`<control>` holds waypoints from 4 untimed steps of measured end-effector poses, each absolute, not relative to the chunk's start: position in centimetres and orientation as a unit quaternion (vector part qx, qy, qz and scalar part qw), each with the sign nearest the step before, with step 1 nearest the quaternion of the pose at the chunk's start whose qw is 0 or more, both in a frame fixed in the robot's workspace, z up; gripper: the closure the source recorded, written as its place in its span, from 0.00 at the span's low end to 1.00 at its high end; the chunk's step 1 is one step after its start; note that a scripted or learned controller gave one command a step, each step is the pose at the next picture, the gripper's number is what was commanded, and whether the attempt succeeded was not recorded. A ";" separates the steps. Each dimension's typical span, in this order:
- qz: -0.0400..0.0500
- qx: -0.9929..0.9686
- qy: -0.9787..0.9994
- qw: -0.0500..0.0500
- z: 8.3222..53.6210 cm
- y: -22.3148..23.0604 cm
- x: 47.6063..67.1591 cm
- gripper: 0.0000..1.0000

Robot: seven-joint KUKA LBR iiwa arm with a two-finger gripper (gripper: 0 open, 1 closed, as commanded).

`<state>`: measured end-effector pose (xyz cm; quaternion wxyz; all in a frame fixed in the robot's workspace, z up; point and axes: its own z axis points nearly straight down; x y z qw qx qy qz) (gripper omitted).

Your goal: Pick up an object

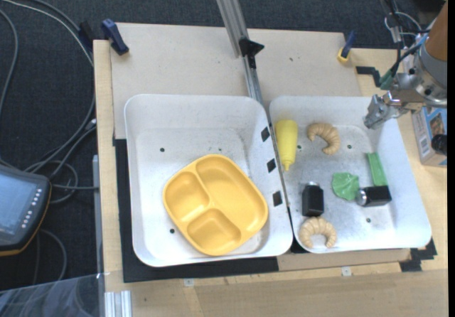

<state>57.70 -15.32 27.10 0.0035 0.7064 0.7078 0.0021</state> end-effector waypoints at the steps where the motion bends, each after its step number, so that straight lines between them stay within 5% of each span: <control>1: 0.001 0.705 0.709 -0.002 27.2 -9.5 56.3 1.00; 4: -0.001 0.705 0.709 -0.003 24.0 6.2 53.7 1.00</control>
